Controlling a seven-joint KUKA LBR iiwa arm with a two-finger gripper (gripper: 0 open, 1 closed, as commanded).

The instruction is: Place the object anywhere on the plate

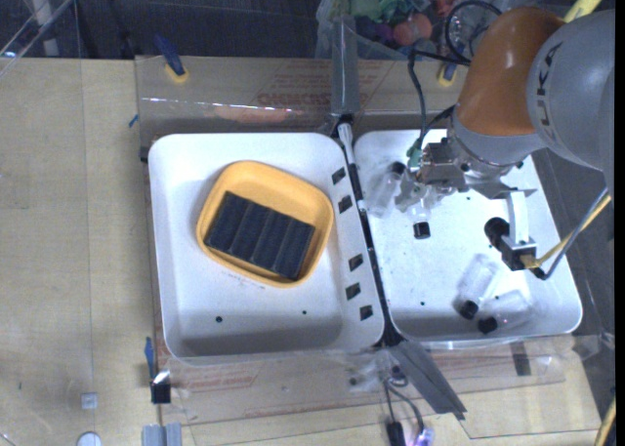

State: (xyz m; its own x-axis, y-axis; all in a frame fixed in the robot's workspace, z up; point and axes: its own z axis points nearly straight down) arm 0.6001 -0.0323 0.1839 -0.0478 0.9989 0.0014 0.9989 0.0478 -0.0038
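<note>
Your plate (217,202) sits in the left bin (176,327), carrying a dark ridged block (261,234). The gripper (415,190) hangs over the right bin's (557,312) far-left corner; can't tell its grip. Clear object (479,288) unplaced near the front edge.

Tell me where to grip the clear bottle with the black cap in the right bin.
The clear bottle lies on its side near the right bin's front edge, black cap toward the divider. I'd grip the body's middle from straight above, fingers across its narrow width; the gripper is farther back in this bin.
</note>
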